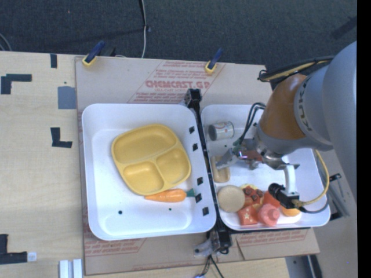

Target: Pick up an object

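Note:
My gripper [242, 153] hangs low in the right bin [307, 155], near its left side. Just below and left of it lies a small tan block [221, 171]. A grey metal cylinder [220, 130] lies on its side just above and left of the gripper. Along the bin's front edge sit a round tan bun [231, 198], red toy pieces [251, 204], a pink piece [269, 215] and an orange piece [291, 212]. I see nothing held in the gripper.
The left bin [98, 172] holds a yellow divided plate [151, 158] and an orange carrot [167, 196] below it. A black divider [200, 155] runs between the bins. The grey arm with its orange band [284, 112] covers the right bin's upper right.

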Available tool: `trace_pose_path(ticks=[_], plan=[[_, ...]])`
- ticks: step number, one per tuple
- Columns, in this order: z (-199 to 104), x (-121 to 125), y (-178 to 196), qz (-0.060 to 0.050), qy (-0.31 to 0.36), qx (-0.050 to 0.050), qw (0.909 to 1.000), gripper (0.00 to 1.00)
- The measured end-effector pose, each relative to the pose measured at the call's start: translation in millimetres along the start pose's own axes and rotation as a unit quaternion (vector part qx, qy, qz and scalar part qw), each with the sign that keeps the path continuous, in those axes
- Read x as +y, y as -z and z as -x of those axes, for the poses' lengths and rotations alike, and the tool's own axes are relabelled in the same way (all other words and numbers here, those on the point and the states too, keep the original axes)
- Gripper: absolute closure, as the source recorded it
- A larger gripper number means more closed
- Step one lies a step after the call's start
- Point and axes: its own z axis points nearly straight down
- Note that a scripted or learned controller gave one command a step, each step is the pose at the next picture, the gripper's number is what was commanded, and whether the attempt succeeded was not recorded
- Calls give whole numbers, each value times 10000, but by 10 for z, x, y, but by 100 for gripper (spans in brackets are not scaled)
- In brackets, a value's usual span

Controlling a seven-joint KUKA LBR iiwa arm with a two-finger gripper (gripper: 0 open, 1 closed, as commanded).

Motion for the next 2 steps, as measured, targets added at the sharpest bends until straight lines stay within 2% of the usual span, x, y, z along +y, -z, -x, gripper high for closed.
trace_pose_path(ticks=[1,2], plan=[[-388,1103,1011,30,30,28,10000,0],[457,1128,817,-29,-23,18,10000,0]])
